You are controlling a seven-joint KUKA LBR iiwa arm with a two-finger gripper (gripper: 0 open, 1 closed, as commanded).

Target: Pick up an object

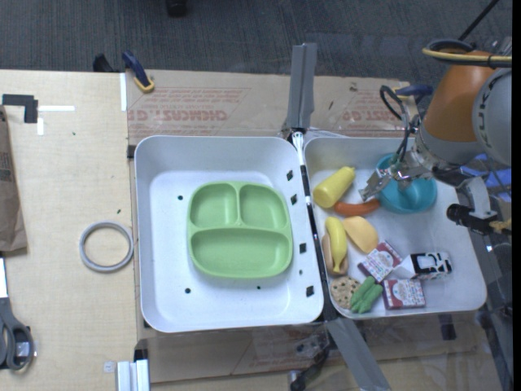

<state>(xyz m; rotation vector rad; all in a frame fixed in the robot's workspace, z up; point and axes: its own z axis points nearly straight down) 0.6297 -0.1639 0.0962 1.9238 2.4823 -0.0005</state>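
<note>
The right bin [468, 300] holds several small items: a yellow bottle [334, 186], an orange carrot [356, 208], a banana [336, 239], a yellow wedge [361, 233], a teal bowl [411, 195], two red-and-white packets [379, 262] [404, 293], a cookie [343, 290], a green vegetable [366, 293] and a black-and-white toy car [430, 264]. My gripper [376, 186] hangs low at the teal bowl's left edge, just above the carrot's right end. Nothing is visibly held in it.
The left bin [155, 218] holds a green divided plate [240, 229]. On the bench at left lie a tape ring [107, 245], scissors [15, 344] and a brown bag [10, 194]. A blue clamp [138, 70] sits at the back.
</note>
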